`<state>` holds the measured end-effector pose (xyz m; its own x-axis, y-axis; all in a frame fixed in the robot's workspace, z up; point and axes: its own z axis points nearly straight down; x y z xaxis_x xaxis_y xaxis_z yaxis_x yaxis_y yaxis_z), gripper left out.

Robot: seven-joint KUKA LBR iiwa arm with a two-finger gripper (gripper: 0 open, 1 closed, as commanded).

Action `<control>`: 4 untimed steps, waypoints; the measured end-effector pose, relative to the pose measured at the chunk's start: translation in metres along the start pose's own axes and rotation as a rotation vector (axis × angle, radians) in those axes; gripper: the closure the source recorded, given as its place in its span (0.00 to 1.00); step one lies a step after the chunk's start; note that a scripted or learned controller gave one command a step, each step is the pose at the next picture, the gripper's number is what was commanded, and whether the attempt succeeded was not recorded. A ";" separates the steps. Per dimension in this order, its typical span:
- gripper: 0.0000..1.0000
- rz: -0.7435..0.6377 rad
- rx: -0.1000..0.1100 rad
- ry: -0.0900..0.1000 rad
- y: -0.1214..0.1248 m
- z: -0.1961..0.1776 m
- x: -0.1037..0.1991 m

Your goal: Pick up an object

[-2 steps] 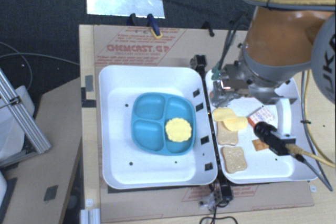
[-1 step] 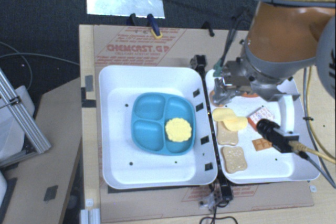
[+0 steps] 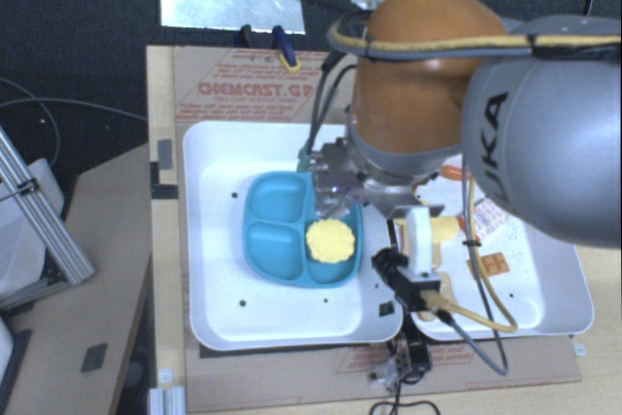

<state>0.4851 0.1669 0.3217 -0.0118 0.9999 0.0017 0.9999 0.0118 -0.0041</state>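
Note:
A blue divided plate [image 3: 282,233] lies in the left white bin [image 3: 219,209]. A round yellow waffle-like piece [image 3: 330,240] rests in the plate's right compartment. My gripper [image 3: 335,185] hangs just above the plate's upper right corner, close behind the yellow piece. The bulky orange wrist band and grey arm cover most of it.
The right bin [image 3: 544,296] holds a yellow block [image 3: 443,229], an orange square piece [image 3: 492,263] and a red-and-white wrapper [image 3: 491,214], partly hidden by the arm. Cables hang from the wrist over the divider between the bins. A cardboard sheet [image 3: 243,87] lies behind the bins.

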 end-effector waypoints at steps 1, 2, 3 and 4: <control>1.00 0.008 -0.021 0.004 0.002 -0.135 -0.019; 1.00 -0.001 -0.009 0.000 0.001 -0.138 -0.018; 1.00 -0.008 -0.011 0.001 0.002 -0.149 -0.018; 1.00 -0.015 -0.013 0.002 0.002 -0.160 -0.017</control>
<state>0.4883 0.1493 0.4815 -0.0273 0.9996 0.0033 0.9996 0.0272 0.0092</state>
